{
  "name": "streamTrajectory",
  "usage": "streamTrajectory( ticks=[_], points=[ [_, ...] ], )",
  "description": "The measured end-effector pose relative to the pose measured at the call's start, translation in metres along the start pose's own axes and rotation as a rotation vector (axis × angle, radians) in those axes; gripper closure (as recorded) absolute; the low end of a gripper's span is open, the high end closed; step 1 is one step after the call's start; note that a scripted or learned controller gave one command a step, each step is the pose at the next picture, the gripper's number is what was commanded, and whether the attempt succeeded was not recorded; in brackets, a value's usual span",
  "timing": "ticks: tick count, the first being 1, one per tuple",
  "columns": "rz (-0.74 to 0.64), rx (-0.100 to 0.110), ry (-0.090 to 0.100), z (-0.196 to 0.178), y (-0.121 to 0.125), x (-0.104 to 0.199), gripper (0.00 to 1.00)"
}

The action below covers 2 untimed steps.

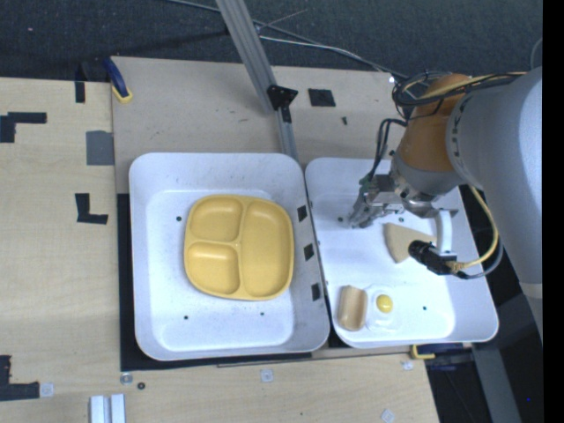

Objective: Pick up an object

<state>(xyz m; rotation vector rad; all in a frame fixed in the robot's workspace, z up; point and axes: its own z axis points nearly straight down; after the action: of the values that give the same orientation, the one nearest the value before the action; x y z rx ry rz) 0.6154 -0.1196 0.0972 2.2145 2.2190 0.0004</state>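
Observation:
My gripper (360, 217) hangs over the upper left part of the right bin (352, 263), its dark fingers pointing down at the bin floor with nothing visible between them. A pale tan wedge (402, 241) lies just right of the gripper, partly under the wrist. A tan bread-like roll (352, 307) and a toy fried egg (382, 306) sit near the bin's front edge. In the left bin (159, 236) rests a yellow divided plate (239, 246).
The grey arm with its orange band (432, 139) covers the right bin's upper right. A slanted metal pole (256, 51) stands behind the bins. A black cable with a yellow wire (458, 267) loops off the wrist over the right bin.

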Motion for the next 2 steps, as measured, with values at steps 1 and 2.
streamTrajectory(
  ticks=[1,2],
  points=[
    [0.000,0.000,0.003,-0.064,0.003,0.000,1.00],
    [0.002,0.000,0.003,-0.122,-0.001,-0.008,1.00]
  ],
)
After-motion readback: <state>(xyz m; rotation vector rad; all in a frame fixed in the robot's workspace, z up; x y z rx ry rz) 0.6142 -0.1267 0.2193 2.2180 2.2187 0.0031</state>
